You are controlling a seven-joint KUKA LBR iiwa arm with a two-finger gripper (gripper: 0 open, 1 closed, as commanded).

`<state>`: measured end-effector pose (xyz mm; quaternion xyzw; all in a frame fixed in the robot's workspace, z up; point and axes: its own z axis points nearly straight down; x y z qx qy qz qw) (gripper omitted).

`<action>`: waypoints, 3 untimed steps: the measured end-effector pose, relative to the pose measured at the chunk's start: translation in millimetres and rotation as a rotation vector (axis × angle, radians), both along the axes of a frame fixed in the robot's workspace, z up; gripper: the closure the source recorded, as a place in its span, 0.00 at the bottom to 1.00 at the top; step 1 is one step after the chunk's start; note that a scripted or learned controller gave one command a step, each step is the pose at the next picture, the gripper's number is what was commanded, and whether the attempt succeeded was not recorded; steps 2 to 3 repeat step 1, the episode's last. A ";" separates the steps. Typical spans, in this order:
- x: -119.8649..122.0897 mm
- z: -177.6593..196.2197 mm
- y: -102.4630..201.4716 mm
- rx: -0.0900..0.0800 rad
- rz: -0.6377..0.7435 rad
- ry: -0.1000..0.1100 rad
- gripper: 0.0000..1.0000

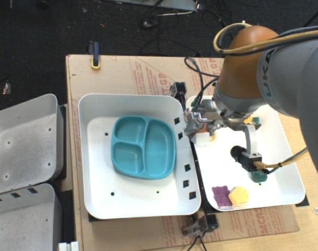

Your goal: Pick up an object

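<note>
My gripper [200, 123] hangs low over the near-left part of the right bin [284, 184], close to the wall between the two bins. The grey arm and its orange band cover the bin's far half. A small orange-and-white piece [208, 136] shows just under the gripper; I cannot tell whether it is held. A purple block [220, 195] and a yellow block [239, 195] lie side by side at the bin's front edge. A small teal object [260, 177] lies in the middle, beside a black fitting [244, 158] with a yellow cable.
The left bin [96, 187] holds a teal divided plate [144, 146]. Both bins rest on a cardboard sheet [133, 69] with a yellow-and-blue clamp [95, 56] at its far edge. Two grey-white trays [23, 140] lie off to the left.
</note>
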<state>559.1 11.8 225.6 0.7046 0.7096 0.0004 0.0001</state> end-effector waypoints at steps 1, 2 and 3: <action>12.0 -8.1 53.9 0.000 0.000 0.000 1.00; 12.0 -8.1 53.9 0.000 0.000 0.000 1.00; 12.0 -8.1 53.9 0.000 0.000 0.000 1.00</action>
